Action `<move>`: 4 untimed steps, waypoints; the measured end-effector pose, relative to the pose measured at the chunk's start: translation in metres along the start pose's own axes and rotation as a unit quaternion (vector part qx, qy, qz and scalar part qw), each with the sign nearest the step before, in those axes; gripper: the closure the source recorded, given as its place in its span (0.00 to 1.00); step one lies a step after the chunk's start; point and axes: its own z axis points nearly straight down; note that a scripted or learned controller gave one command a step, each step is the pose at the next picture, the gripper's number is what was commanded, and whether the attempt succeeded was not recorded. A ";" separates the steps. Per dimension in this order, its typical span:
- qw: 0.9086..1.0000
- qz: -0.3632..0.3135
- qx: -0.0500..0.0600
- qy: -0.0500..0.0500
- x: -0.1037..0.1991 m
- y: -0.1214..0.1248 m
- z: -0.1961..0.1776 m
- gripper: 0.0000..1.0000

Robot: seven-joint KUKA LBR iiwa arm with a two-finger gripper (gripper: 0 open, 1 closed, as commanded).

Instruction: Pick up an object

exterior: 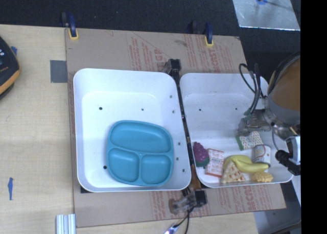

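My gripper (249, 124) hangs low over the right side of the right bin (214, 100), on the grey arm with the orange band (287, 87). Just below it lies a small green-and-white checkered item (250, 139). Along the bin's front edge are a banana (249, 163), a small can (261, 153), a yellow waffle wedge (232, 172), a yellow crinkled piece (263, 177), a red-and-white packet (215, 161) and a purple grape bunch (200, 153). I see nothing held in the gripper.
The left bin (92, 90) holds a blue divided plate (139, 152). Black cables (251, 82) loop over the right bin's far right corner. Blue clamps (208, 32) pin the cardboard at the back. The far half of the right bin has free room.
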 end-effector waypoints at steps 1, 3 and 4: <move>1.000 0.003 0.005 0.002 -0.013 0.055 0.015 1.00; 1.000 0.002 0.005 0.002 0.102 0.122 -0.085 1.00; 1.000 0.002 0.006 0.002 0.089 0.060 -0.006 1.00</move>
